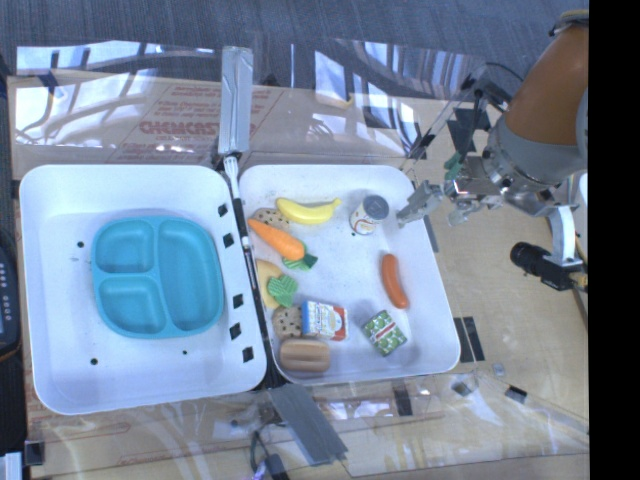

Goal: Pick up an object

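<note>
The layout is described from the near edge of the worktop point(520, 408) toward the far edge.

1. Near row, right bin point(425, 353). A bun point(304, 355) lies at the bin's 7 o'clock corner. Just beyond it sit a cookie point(287, 321) and a small carton point(323, 319), touching or nearly so. A green packet point(384, 332) lies apart at 5 o'clock.

2. Middle of the right bin. A sausage point(394, 280) lies alone toward 3 o'clock, with bare floor on all sides. Judgement: this spacing makes it the easiest item to pick, since nothing crowds it. A carrot point(276, 239) rests against the left wall at 9 o'clock, above a green leafy piece point(282, 288); the wall would hinder a grasp there.

3. Far row. A banana point(307, 210) lies at 11 o'clock and a small round cup point(368, 213) at 1 o'clock.

4. Left bin point(45, 298). It holds one blue divided tray point(157, 274), centred, likely as a drop-off place.

5. Claw point(415, 209). It hangs over the right bin's far right corner, at about 2 o'clock, just right of the cup. Whether it is released or clenched cannot be told from this angle. Nothing is seen in it, so no object has been picked yet.
</note>
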You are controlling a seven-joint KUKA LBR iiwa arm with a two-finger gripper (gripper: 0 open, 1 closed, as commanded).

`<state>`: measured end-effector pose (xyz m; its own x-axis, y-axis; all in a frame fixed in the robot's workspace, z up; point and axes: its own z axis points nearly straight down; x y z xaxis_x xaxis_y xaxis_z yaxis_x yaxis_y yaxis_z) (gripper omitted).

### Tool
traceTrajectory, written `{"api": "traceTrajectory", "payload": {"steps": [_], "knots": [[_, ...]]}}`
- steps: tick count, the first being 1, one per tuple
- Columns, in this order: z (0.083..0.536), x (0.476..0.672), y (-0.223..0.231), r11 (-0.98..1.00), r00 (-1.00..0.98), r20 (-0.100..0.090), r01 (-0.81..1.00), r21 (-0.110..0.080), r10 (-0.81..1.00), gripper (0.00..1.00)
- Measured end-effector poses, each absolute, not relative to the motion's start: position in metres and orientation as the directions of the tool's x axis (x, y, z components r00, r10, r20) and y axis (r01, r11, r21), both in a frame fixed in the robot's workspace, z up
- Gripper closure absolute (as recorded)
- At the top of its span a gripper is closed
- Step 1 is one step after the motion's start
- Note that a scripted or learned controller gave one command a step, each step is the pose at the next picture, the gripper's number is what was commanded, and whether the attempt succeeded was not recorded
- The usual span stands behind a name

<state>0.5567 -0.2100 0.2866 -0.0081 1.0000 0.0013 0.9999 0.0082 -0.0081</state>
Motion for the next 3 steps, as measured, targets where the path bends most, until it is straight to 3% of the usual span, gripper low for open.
{"api": "traceTrajectory", "payload": {"steps": [1, 2, 3], "knots": [[0.143, 0.584, -0.179, 0.008, -0.008, 0.004, 1.0, -0.018, 1.0, 0.0], [0.092, 0.659, -0.13, 0.116, -0.116, -0.001, 0.993, 0.001, 0.993, 0.0], [0.091, 0.636, -0.098, 0.116, -0.116, -0.007, 0.993, -0.001, 0.993, 0.0]]}}
